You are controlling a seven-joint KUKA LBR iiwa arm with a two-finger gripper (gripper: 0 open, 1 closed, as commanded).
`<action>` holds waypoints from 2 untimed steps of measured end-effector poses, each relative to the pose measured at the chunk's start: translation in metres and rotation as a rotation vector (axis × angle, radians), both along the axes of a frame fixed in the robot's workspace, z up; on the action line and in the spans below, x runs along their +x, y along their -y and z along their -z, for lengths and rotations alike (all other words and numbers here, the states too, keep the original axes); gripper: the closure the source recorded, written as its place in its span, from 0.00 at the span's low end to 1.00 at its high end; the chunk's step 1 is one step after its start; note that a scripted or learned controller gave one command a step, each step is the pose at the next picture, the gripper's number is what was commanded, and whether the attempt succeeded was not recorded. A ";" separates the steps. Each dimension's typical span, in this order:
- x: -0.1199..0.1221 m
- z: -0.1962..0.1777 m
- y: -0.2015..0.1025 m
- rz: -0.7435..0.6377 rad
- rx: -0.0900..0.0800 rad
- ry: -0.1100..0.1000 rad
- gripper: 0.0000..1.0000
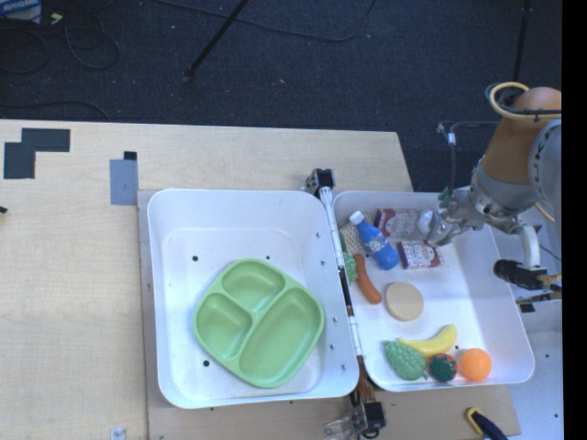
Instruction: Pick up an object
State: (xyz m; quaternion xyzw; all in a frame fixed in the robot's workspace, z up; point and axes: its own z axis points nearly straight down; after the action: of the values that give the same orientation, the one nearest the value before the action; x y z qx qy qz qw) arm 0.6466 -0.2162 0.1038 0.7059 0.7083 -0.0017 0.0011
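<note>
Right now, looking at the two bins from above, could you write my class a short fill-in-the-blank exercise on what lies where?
1. The green plate lies in the ____ bin.
2. The blue bottle has a ____ cap.
3. The banana lies between the green vegetable and the ____ ball.
4. The arm's pincer hangs over the ____ bin.

Missing words: left; white; orange; right

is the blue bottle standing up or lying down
Lying down: the blue bottle rests on its side in the right bin, white cap toward the far-left corner.
</note>
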 end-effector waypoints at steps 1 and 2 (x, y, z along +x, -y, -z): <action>-0.047 -0.034 -0.003 0.004 0.005 -0.003 1.00; -0.003 -0.047 -0.066 0.002 0.006 -0.003 1.00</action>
State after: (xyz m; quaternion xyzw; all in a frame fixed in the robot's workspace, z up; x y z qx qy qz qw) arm 0.6440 -0.1505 0.1507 0.7068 0.7075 -0.0007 -0.0018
